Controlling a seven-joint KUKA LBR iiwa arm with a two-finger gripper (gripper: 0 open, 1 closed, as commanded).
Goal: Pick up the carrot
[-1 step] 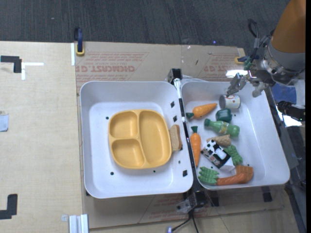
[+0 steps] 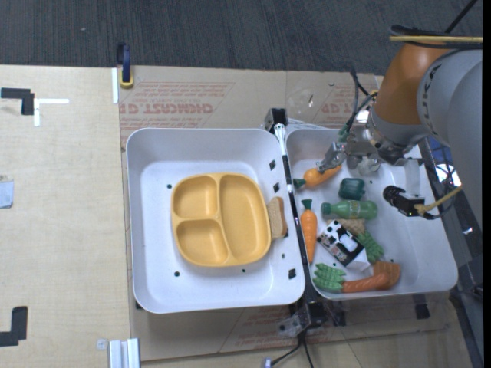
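Hovering low over the far end of the right bin (image 2: 430,278), the end effector (image 2: 335,159) sits right above a small orange carrot (image 2: 320,176) lying at the bin's far-left corner; whether it is released or clenched I cannot tell from where I stand, and nothing shows between its tips. Two more carrots lie in that bin: one upright along the left wall (image 2: 308,228), nearer me than the end effector, and a larger one with green leaves (image 2: 367,280) at the near edge. My worry is ambiguity and crowding. With three carrots, a closing grip could catch the wrong one, and the small carrot hugs the bin wall, so a tip might strike the rim or nudge the carrot away. A green bottle (image 2: 349,209) and a dark green block (image 2: 352,188) lie just beside it. One yellow divided plate (image 2: 220,219) sits in the left bin (image 2: 146,228); two bins in all on the surface.
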